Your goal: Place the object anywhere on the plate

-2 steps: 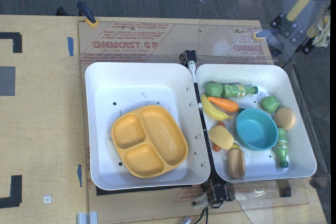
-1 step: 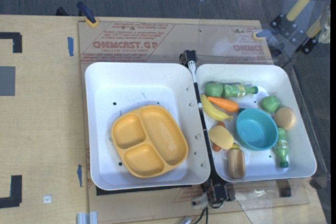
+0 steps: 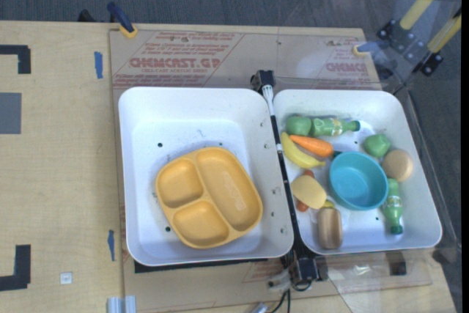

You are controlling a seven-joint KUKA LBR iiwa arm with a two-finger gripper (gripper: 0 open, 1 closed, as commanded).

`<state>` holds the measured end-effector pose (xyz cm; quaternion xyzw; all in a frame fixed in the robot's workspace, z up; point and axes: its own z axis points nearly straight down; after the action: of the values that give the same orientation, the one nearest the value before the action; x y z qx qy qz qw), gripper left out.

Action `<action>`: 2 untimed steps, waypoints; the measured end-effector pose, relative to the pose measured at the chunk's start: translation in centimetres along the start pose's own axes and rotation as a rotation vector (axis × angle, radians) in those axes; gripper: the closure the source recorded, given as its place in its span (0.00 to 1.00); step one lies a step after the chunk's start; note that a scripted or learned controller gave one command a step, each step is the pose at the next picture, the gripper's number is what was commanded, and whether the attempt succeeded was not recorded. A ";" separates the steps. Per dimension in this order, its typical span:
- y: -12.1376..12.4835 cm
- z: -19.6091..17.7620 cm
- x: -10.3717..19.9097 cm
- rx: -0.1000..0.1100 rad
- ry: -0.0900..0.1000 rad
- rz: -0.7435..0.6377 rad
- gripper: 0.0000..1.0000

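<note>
A yellow sectioned plate (image 3: 209,197) lies in the left white bin (image 3: 146,121), toward its front, with nothing on it. The right white bin (image 3: 421,139) holds the toy foods: a carrot (image 3: 311,145), a banana (image 3: 296,153), a green bottle (image 3: 326,127), a green pepper (image 3: 377,145), a tan potato (image 3: 398,164), a blue bowl (image 3: 357,180), a yellow lemon-like piece (image 3: 309,192), a hot-dog bun (image 3: 329,226) and a second small green bottle (image 3: 393,210).
Both bins sit on a cardboard sheet (image 3: 183,59) over a wooden bench. A black clamp (image 3: 262,78) stands between the bins at the back. Yellow rods on a bracket (image 3: 421,26) stand at the top right.
</note>
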<state>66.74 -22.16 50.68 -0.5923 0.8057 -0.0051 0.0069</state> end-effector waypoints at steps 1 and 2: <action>0.0 2.5 0.1 -0.014 0.001 0.161 1.00; -0.1 -0.5 0.0 -0.005 -0.002 -0.358 1.00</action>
<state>66.78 -22.19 51.18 -0.7261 0.6875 -0.0034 0.0053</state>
